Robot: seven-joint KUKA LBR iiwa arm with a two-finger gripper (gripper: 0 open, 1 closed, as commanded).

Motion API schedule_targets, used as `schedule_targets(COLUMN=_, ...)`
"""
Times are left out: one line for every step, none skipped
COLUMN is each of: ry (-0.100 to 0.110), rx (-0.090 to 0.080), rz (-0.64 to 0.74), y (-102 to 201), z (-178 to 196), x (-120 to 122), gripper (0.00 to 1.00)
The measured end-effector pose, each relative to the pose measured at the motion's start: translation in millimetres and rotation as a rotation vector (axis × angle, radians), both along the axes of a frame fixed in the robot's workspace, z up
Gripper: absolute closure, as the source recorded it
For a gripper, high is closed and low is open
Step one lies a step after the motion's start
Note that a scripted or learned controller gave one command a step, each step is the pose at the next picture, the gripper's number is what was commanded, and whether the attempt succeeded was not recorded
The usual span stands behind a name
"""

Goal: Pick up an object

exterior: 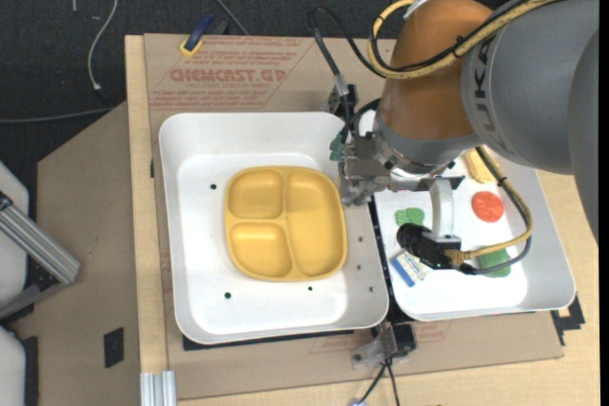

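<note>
**Two bins, one arm low over the seam between them**

Largest in the scene is the arm, which reaches in from the right and covers much of the right bin. The left bin lies just beside it. The gripper sits low at the line where the two bins meet, close to the right edge of the yellow divided plate. Whether the gripper is open or closed cannot be told from this angle, and nothing can be seen held in it.

The plate lies flat near the middle of the left bin, with its three compartments facing up. Smaller things lie in the right bin:
- a red piece towards the far side
- a green scrap near the dividing wall
- a blue and white item nearer the front rim

All of them are partly shadowed by the wrist.

The step in hand looks like the approach, with no grasp made yet. The plate is the nearest candidate, though its low, broad rim gives little to pinch. The next move would have to settle on one target. For the plate, that means coming down squarely over the rim. For the smaller pieces, it means shifting right, where the bin wall beside the green scrap may get in the way.
</note>
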State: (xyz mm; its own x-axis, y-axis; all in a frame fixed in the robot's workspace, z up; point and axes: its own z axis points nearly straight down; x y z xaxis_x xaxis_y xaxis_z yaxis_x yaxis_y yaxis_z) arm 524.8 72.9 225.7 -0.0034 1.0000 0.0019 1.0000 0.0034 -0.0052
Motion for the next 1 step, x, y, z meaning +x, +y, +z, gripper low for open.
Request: schedule_targets(ry=-0.002, rx=-0.001, rz=-0.003, y=-1.8, z=0.2, x=0.9, gripper=0.00)
